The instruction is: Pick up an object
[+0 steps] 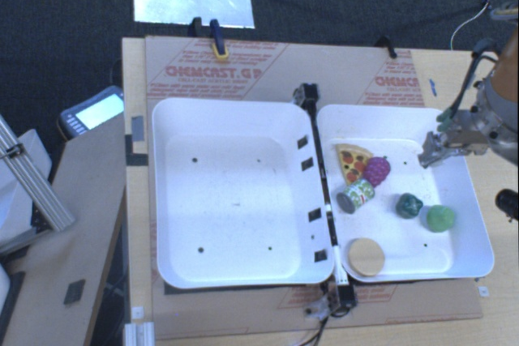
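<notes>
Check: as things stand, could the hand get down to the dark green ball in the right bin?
Probably yes. The hand hangs just above and to the right of the dark green ball; nothing lies over it, though the lighter green ball sits close beside.

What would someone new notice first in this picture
The bright cluster in the right bin: a pizza slice touching purple grapes, a tipped can, two green pieces and a tan disc. The claw hangs over that bin's far right edge.

Single fixed camera above the bench, looking down at a slant, moderate distance, both white bins in frame, arm entering from right.
</notes>
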### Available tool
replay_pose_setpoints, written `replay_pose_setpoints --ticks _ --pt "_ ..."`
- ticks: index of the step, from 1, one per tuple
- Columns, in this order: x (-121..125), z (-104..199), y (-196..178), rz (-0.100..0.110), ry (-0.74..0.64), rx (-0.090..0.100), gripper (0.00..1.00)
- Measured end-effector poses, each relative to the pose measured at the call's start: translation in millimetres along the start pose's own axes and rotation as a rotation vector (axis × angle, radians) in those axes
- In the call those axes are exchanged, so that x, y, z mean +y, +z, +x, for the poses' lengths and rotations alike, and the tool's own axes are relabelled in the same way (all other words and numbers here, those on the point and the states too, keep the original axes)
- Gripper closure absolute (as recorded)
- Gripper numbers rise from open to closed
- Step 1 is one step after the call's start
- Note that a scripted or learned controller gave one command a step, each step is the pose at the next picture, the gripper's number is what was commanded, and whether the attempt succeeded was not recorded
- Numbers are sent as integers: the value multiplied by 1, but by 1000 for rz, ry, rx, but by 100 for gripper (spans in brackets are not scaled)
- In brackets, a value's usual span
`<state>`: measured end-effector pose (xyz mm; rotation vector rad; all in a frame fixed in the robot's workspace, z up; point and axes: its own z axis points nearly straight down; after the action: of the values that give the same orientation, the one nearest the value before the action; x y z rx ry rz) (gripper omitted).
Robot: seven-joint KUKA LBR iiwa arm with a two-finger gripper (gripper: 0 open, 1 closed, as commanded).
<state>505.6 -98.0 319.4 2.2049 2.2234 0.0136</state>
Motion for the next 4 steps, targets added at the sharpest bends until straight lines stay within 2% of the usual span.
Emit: replay_pose_setpoints --ticks 1,2,3,4 --pt "-22 -116 20 12 18 -5 100" --pt "-3 -24 -65 1 -5 1 100" --pt "-2 69 -179 -4 -6 3 100" --pt "4 122 -67 21 -1 2 100"
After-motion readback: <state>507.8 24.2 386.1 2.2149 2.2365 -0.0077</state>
